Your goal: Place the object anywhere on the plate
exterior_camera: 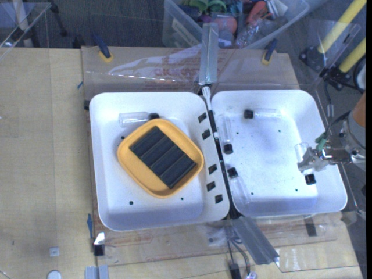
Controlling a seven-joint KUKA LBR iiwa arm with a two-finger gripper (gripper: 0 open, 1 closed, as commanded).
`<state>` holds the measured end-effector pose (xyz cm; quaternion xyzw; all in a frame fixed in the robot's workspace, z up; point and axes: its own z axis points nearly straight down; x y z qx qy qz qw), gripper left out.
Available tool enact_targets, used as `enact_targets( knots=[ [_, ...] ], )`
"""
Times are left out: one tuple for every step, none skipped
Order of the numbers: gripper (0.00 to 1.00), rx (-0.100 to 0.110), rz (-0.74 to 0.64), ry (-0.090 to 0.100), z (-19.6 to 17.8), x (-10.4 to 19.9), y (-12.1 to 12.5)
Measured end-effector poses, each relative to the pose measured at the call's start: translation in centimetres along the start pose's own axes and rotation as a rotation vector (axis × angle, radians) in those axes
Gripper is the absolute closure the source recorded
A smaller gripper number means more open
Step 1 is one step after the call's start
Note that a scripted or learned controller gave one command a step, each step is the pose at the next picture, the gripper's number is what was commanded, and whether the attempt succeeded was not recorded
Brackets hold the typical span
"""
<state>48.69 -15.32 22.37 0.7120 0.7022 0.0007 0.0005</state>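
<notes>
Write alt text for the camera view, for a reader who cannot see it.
A yellow plate carrying a dark ridged rectangular object lies in the left white bin. The end effector reaches in over the right edge of the right white bin. A clear tub of colourful items stands behind the bins.

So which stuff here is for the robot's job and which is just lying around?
For the job:
- yellow plate carrying a dark ridged block, in the left bin
- claw, at the right bin's right edge

Just lying about:
- clear tub of colourful toys behind the bins
- blue clamps on the bench

I cannot tell which object goes on the plate.
</notes>
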Motion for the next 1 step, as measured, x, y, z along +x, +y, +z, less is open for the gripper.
enact_targets(
  knots=[
    [0.00,0.000,0.000,0.000,0.00,-0.01,0.00]
  ],
)
